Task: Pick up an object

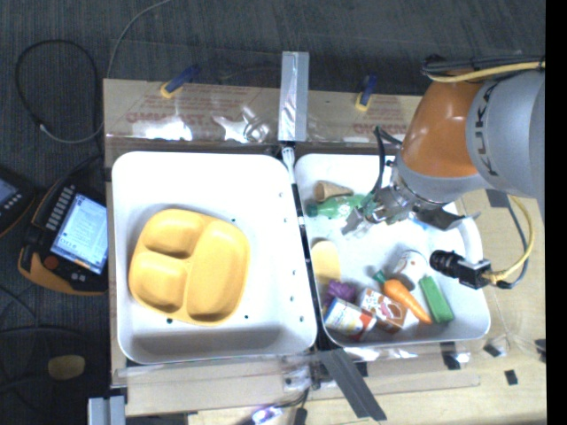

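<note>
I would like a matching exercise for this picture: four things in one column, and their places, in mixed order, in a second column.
Things:
1. yellow tray
2. carrot
3. ice cream cone
4. tool

Places:
A. near side of the right bin, beside a green block
B. left bin
C. far side of the right bin
D. above the right bin, beside a green toy

Pairs: 1-B, 2-A, 3-C, 4-D

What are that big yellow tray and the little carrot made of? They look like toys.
The yellow tray looks like moulded plastic: one even colour, rounded compartments and a soft sheen. The carrot is probably plastic play food too, given its smooth, uniform orange with a green tip, though rubber cannot be ruled out. The bins look like glossy white plastic.
</note>
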Robot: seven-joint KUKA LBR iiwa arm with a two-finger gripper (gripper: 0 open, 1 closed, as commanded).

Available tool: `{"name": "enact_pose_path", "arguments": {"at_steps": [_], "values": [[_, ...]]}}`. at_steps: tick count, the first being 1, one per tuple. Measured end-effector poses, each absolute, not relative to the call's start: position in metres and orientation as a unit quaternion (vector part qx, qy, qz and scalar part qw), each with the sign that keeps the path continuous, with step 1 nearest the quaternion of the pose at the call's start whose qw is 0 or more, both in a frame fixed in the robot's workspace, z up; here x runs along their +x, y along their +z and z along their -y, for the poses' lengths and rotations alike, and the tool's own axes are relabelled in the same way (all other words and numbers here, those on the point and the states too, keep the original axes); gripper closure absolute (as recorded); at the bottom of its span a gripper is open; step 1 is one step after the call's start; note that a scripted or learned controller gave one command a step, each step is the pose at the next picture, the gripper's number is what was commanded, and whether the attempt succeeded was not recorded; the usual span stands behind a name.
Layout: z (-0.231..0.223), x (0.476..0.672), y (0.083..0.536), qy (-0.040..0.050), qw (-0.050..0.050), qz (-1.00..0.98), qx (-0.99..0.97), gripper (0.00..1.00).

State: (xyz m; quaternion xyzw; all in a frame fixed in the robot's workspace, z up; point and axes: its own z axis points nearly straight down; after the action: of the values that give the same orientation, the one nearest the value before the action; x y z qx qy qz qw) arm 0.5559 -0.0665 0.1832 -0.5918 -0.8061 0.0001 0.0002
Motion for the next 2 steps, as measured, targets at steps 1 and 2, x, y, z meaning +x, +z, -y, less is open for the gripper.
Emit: {"name": "enact_pose_path", "arguments": {"at_steps": [1, 2], "values": [[0.066, 0.556, 0.183, 0.0001, 0.000, 0.806, -0.592, 0.00], [0.114, 0.511, 0.121, 0.0012, 0.001, 0.792, -0.611, 0.00]]}}
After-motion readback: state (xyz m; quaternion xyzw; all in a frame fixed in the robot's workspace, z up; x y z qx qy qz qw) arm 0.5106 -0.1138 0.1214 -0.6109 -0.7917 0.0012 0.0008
